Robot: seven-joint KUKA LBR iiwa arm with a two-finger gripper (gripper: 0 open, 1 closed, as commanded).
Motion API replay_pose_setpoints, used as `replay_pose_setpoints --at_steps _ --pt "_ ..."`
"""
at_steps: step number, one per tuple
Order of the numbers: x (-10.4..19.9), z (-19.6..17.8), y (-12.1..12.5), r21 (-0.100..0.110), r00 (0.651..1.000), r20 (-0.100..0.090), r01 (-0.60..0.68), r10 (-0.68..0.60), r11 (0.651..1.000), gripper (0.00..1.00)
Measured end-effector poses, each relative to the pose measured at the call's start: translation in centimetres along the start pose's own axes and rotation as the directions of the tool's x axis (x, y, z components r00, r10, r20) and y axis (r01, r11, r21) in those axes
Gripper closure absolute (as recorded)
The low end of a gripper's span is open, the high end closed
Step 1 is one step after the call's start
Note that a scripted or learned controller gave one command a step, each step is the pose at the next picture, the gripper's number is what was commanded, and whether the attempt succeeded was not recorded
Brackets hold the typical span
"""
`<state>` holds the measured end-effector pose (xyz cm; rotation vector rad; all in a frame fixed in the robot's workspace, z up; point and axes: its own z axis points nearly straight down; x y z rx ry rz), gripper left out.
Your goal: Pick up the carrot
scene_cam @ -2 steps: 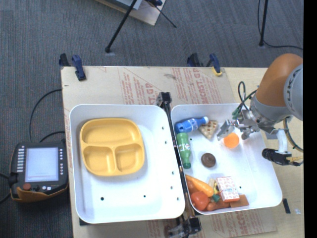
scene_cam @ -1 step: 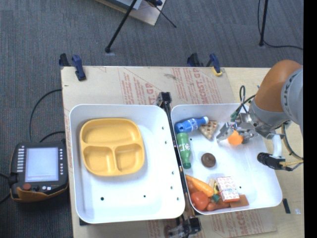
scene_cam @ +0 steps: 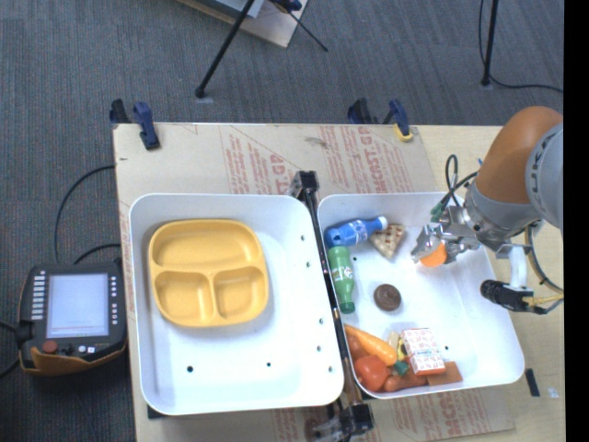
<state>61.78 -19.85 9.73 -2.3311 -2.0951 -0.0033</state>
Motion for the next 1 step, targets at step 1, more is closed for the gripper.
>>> replay_pose_setpoints --at_steps 1 --pt "-0.06 -0.95 0.0 0.001 1.0 -0.002 -0.003 0.003 1.0 1.0"
